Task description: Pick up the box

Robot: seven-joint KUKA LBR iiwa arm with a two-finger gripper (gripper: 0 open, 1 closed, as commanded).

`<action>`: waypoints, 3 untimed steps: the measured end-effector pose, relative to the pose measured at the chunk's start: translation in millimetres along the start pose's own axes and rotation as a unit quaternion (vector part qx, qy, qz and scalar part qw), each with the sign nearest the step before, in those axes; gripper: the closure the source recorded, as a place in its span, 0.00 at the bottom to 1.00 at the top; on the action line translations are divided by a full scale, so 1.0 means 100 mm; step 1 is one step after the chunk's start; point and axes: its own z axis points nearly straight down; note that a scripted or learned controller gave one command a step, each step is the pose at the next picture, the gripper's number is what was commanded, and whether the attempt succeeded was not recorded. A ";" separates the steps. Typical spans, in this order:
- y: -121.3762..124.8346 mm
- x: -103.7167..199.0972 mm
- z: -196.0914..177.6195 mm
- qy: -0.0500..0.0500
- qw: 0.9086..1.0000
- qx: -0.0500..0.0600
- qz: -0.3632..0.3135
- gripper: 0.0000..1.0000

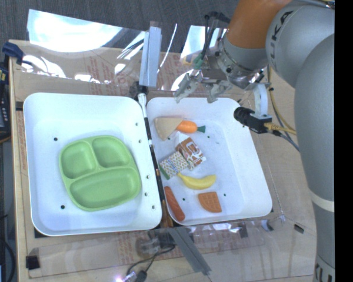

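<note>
The box [190, 153], a small brown and white carton, lies tilted in the middle of the right bin [250, 175], overlapping a checkered white packet [172, 165]. My gripper [198, 91] hangs above the far edge of that bin, well behind the box, and its two fingers [184, 89] stand spread apart, open, with nothing between them.
The right bin also holds a bread wedge [166, 126], a carrot [188, 126], a banana [197, 181], a sausage [174, 203] and a waffle-like cracker [210, 201]. A green divided plate [100, 172] sits in the left bin [41, 122]. The arm fills the upper right.
</note>
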 end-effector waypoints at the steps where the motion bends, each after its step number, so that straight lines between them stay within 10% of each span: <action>1: -0.01 -0.69 -0.27 -0.001 1.000 -0.001 0.029 0.00; 2: -0.20 -0.49 1.21 0.000 0.994 0.001 0.110 0.00; 3: -0.50 -0.49 1.87 0.000 0.993 0.000 0.115 0.00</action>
